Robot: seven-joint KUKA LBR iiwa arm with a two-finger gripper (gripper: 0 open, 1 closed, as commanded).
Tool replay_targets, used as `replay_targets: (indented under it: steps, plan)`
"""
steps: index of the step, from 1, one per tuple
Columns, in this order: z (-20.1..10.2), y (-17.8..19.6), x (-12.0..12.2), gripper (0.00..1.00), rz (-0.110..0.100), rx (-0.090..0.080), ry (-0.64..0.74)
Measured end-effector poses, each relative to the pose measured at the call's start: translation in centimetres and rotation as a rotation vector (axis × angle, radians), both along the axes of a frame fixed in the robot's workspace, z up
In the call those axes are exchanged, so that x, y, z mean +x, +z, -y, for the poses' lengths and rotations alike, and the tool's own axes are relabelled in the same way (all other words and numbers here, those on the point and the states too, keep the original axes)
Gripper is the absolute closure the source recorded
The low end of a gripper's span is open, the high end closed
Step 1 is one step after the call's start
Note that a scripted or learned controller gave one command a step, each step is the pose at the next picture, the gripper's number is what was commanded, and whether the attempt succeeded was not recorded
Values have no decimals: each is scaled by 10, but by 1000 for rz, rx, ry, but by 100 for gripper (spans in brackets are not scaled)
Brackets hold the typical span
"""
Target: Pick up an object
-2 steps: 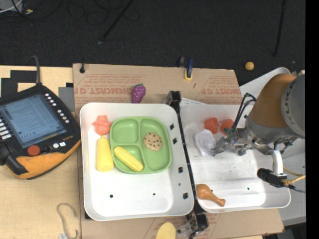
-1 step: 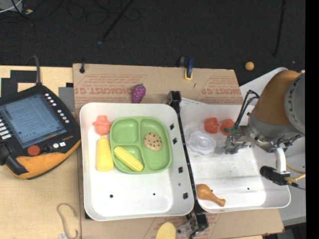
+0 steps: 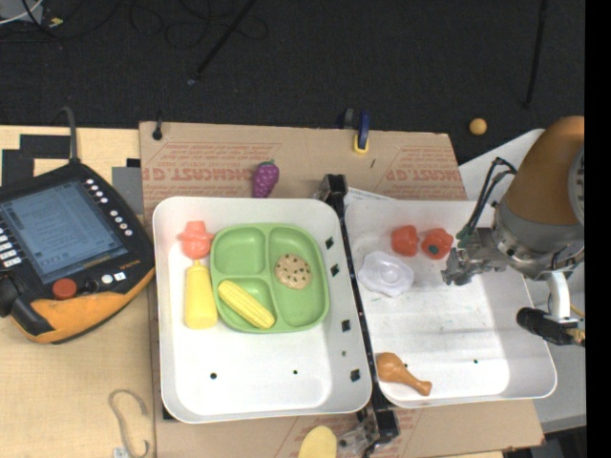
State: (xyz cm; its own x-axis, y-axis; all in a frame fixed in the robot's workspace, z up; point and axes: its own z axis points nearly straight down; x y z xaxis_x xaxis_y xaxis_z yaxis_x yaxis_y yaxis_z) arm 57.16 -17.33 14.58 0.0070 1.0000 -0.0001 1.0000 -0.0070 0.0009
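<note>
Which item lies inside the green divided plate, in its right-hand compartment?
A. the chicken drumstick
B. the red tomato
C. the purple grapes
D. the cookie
D. The cookie lies in the right-hand compartment of the green plate, beside the corn cob in the lower compartment.

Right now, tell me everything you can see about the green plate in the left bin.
The green plate looks like smooth plastic, a rounded square split by raised ridges into three compartments. It lies flat in the left bin. A cookie sits in its right compartment, and a corn cob lies across its lower one. A yellow bottle rests against its left edge.
</note>
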Motion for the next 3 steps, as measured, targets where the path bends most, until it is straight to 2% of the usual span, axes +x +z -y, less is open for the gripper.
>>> replay_targets:
  steps: [2, 3]
  plan:
    - [-4, 84, -4, 100, 1, 0, 6]
    - [-60, 88, -30, 100, -5, 3, 10]
